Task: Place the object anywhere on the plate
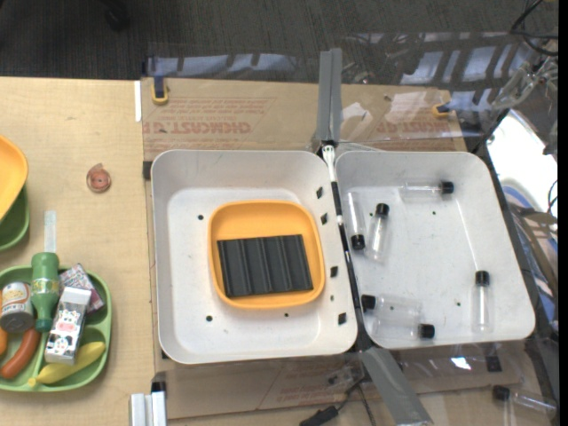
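An orange-yellow square plate [266, 218] with a dark ridged grey centre [264, 265] lies in the middle of the left white bin [177, 238]. Several clear plastic vials with black caps lie scattered in the right white bin [497, 211]. One vial [424, 188] is near the far wall. Two vials [378, 227] lie close together near the bin's left wall. Another vial [482, 302] rests by the right wall. One more vial [397, 308] is near the front edge.
On the wooden bench to the left stands a green tray [93, 349] of toy food, with a yellow and green bowl [9, 193] behind it and a small pink disc [98, 178]. Cardboard [231, 118] lies under the bins. A grey post [329, 96] rises between them.
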Controlling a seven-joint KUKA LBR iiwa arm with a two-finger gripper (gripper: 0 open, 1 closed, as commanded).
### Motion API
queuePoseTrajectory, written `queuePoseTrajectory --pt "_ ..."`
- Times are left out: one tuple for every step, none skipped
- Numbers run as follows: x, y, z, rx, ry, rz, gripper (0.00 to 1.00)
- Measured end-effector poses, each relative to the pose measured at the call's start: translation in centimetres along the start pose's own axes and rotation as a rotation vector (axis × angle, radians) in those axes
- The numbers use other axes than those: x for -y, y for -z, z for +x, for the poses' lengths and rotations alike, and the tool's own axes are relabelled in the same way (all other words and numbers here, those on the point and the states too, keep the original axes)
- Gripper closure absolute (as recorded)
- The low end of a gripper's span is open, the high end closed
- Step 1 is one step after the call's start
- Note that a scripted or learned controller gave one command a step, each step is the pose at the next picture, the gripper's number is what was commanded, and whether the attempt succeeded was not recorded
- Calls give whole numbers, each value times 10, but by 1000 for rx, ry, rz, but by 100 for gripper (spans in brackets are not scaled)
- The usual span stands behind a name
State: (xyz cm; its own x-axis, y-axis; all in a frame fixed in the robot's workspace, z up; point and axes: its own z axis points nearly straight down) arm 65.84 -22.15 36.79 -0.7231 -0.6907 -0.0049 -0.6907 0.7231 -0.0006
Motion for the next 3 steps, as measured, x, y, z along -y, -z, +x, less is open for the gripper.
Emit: queuePoseTrajectory --pt "-7 -6 6 -1 281 -1 0" --pt "0 -56 -1 1 657 -2 0" --pt "0 -51 -1 2 1100 -1 0"
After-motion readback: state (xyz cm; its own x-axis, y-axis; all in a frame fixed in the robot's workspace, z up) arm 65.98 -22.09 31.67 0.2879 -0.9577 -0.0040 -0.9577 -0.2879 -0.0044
